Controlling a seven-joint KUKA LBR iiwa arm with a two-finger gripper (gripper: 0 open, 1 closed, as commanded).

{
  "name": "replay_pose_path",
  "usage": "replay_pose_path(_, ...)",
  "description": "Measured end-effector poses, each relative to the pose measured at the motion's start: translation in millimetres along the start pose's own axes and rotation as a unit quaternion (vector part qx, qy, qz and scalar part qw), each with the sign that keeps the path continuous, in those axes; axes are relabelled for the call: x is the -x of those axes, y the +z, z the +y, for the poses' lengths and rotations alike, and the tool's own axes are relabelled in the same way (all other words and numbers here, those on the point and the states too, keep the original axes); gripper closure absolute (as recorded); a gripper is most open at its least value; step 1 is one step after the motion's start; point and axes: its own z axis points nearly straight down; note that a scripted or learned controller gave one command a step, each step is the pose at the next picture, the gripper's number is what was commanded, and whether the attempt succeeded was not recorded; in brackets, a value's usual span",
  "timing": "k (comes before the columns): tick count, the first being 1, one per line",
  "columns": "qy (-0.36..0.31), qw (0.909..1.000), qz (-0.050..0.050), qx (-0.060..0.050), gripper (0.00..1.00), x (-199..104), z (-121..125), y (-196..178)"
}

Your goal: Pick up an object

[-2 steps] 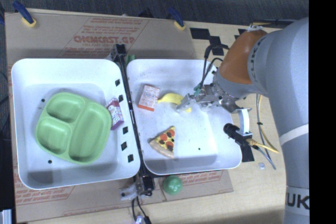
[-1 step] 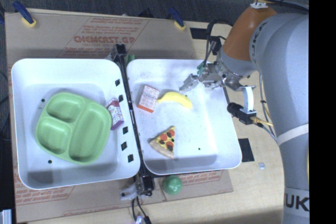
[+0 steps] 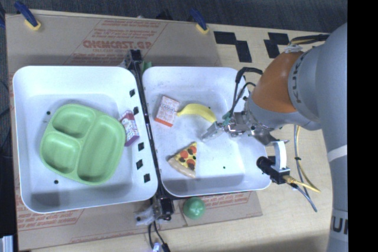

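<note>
The right bin (image 3: 177,77) holds a yellow banana (image 3: 196,111), a small orange-and-white packet (image 3: 167,110) and a toy pizza slice (image 3: 185,159). My gripper (image 3: 211,130) is low inside this bin, just right of and below the banana's end, above and to the right of the pizza slice. Its metal fingers point left. Nothing shows between them. A purple-and-white wrapped item (image 3: 130,127) lies at the right side of the left bin (image 3: 35,82), next to a green sectioned plate (image 3: 82,143).
A green ball (image 3: 193,208) sits on the cardboard just outside the right bin's front edge. Black clips run along the divider between the bins (image 3: 143,127). My arm and its cables (image 3: 295,162) cover the right bin's right side.
</note>
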Motion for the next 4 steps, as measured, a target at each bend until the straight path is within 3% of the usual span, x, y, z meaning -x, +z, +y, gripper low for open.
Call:
replay_pose_path(1, -0.001, 1.0000, 0.000, 0.001, 0.00, -0.6, -10.7, 1.7)
replay_pose_path(3, -0.001, 1.0000, 0.000, 0.001, 0.00, -0.4, -7.8, 1.7)
replay_pose_path(4, -0.001, 1.0000, -0.001, 0.002, 0.00, -0.1, 5.0, 1.2)
